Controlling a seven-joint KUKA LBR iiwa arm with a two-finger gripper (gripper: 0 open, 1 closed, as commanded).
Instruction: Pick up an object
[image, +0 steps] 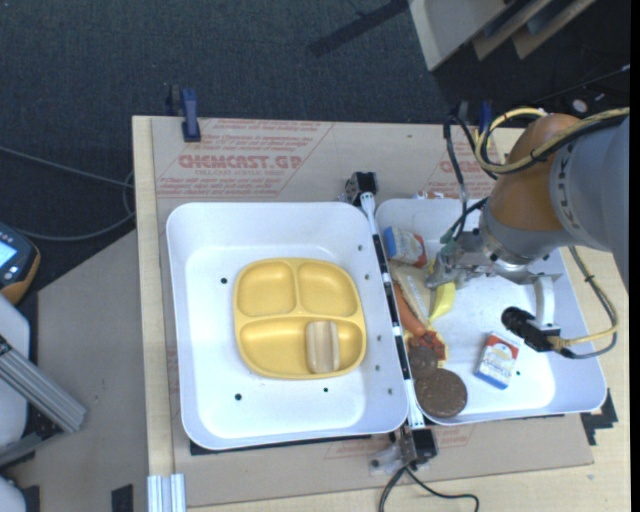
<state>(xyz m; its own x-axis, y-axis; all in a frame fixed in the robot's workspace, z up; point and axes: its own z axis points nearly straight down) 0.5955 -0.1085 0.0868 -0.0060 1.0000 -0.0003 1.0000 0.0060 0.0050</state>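
White shallow plastic right bin (575, 385): gripper (447, 270) at its crowded left wall, grip state unclear; open floor right; one small carton (497, 361).

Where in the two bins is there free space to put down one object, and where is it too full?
Free: the left bin floor around the yellow tray, and the right bin floor between the small carton and the brown disc. Crowded: the right bin's left side, where items pile under the gripper.
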